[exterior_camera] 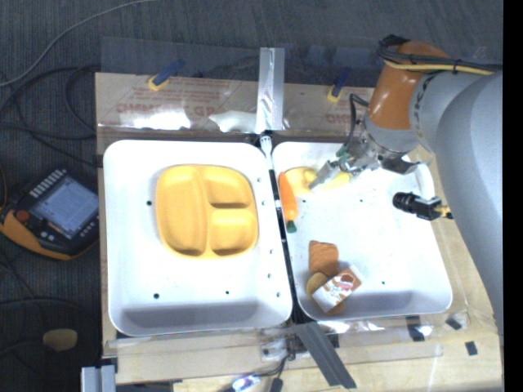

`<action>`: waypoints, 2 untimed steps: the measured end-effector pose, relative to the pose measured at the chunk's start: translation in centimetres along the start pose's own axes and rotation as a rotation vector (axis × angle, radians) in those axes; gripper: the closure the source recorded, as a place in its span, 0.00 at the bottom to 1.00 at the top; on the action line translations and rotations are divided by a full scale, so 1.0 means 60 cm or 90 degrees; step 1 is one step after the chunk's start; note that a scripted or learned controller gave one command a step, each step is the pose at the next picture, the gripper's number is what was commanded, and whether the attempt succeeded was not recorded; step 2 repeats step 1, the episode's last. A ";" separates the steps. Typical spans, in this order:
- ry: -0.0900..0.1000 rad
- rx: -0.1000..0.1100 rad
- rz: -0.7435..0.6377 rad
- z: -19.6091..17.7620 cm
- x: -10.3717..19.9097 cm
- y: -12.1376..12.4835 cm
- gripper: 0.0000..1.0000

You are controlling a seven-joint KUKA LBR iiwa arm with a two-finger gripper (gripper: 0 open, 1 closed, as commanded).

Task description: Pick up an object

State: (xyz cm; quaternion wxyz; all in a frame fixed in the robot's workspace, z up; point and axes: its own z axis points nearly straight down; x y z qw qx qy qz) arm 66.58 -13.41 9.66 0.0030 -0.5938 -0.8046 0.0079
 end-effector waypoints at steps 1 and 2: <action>0.001 -0.011 -0.048 -0.232 0.096 0.004 1.00; 0.001 -0.011 -0.048 -0.232 0.096 0.004 1.00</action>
